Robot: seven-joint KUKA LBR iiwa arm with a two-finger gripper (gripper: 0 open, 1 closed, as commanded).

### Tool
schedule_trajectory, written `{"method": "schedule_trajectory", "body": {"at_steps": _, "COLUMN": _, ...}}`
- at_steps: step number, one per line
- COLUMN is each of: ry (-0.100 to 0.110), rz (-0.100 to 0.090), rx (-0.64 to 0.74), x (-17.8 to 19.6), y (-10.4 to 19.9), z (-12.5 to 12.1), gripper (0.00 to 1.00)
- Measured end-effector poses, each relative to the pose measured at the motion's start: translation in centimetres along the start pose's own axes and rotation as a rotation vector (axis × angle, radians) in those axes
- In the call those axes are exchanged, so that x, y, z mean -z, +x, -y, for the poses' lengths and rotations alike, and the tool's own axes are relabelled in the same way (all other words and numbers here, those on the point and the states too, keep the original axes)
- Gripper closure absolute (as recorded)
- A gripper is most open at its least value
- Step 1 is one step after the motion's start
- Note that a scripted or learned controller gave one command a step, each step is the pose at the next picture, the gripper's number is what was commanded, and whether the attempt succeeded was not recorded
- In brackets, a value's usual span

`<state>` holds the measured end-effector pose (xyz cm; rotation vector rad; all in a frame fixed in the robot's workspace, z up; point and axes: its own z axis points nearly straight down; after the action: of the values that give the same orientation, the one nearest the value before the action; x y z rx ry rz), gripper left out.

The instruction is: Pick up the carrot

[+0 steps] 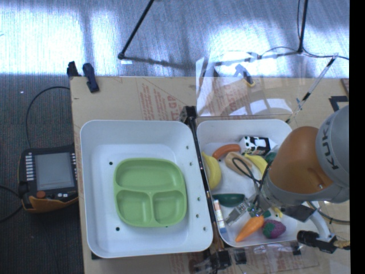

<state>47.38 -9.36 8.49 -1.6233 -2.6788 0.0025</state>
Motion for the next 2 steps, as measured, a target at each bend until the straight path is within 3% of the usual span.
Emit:
{"method": "schedule_trajectory", "body": {"at_steps": 1, "ry": -0.001, "rz": -0.003, "rx": -0.012, "x": 0.9, "y": -0.1, "z": 0.0, "gripper": 1.0}}
{"method": "schedule_trajectory", "body": {"at_steps": 2, "ry": -0.012, "rz": 0.009, "rx": 0.136, "x": 10.5, "y": 4.2, "z": -2.6, "gripper": 1.0}}
